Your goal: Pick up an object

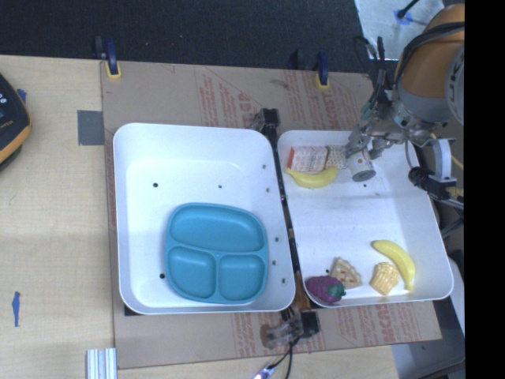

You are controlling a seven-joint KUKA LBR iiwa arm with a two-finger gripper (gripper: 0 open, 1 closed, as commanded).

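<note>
The right bin (pixel 359 212) holds several toy foods. At its back left, a red and tan cracker-like block (pixel 308 159) touches a small yellow banana (pixel 313 179). A larger banana (pixel 395 260), a corn piece (pixel 384 278), a pizza slice (pixel 345 272) and a purple eggplant (pixel 323 290) lie along the front edge. My gripper (pixel 359 161) hangs over the back of this bin, just right of the cracker block and the small banana. No object shows in its grasp.
The left bin (pixel 142 164) holds a blue divided plate (pixel 215 252) in its front half. Blue clamps (pixel 111 58) pin the brown board at the back. A black and yellow device (pixel 9 125) sits at the far left.
</note>
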